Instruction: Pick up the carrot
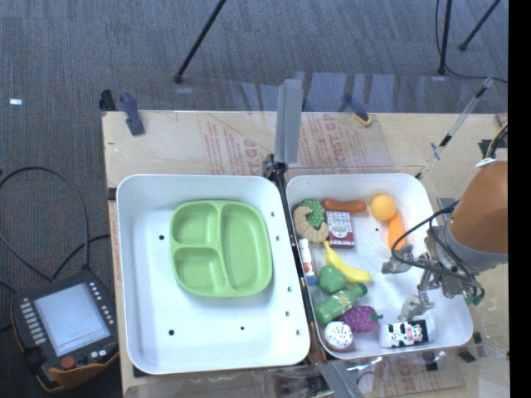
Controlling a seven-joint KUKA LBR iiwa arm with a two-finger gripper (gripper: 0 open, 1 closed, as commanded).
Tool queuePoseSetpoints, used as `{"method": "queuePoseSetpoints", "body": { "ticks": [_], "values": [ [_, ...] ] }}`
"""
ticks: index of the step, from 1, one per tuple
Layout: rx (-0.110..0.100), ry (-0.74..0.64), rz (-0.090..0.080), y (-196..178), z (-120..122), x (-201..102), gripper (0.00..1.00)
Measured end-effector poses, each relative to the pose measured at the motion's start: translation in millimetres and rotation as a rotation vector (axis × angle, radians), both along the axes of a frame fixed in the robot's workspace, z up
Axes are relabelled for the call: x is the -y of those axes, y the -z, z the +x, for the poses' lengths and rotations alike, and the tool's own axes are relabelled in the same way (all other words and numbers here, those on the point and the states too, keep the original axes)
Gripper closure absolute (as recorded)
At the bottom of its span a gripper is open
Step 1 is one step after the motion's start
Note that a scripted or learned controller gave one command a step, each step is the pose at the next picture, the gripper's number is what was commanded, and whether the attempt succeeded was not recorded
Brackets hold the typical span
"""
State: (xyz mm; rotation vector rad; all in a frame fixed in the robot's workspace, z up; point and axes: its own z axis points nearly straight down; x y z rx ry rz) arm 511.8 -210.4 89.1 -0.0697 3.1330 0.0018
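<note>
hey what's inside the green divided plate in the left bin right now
Nothing shows in the green divided plate; all three compartments look bare. It sits in the left bin. The bin floor beneath the plate is covered, so anything under it can't be seen.

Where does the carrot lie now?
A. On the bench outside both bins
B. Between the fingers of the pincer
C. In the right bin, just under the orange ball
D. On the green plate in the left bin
C. The carrot lies on the floor of the right bin, its upper end just under the orange ball, with the pincer lower down and apart from it.
</note>
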Motion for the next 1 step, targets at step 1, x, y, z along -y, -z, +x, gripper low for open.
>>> {"method": "queuePoseSetpoints", "body": {
  "ticks": [1],
  "values": [
    [-0.004, -0.284, 0.000, 0.9, 87.0, 0.5, 0.00]
  ]
}}
